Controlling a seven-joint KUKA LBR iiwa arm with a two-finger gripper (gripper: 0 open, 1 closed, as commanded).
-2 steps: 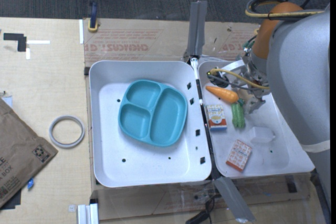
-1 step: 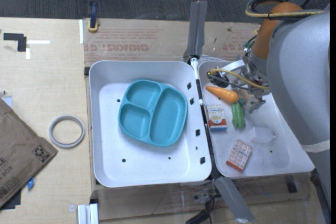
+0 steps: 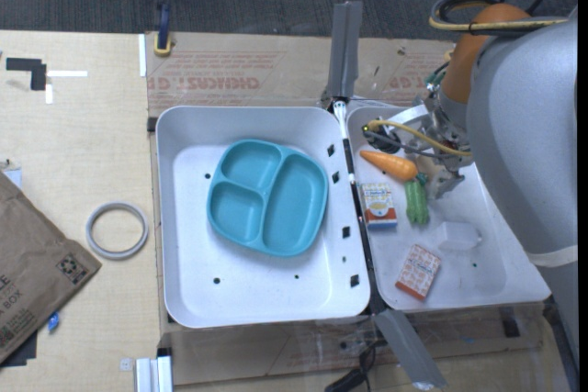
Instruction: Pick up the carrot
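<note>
carrot [image 3: 389, 165] lies in right bin [image 3: 478, 275], just left of pincer [image 3: 439, 168]; pincer open/closed: can't tell.

— Two white bins: one at nine o'clock [image 3: 175, 225], one at three o'clock [image 3: 487, 285].
— One blue divided plate [image 3: 267, 196] in the nine o'clock bin.
— One carrot [image 3: 390, 164], one green vegetable [image 3: 418, 202], two small cartons [image 3: 378, 203] [image 3: 418, 271].
— Off at eight o'clock, one tape ring [image 3: 117, 229], one cardboard box [image 3: 32, 271].
</note>
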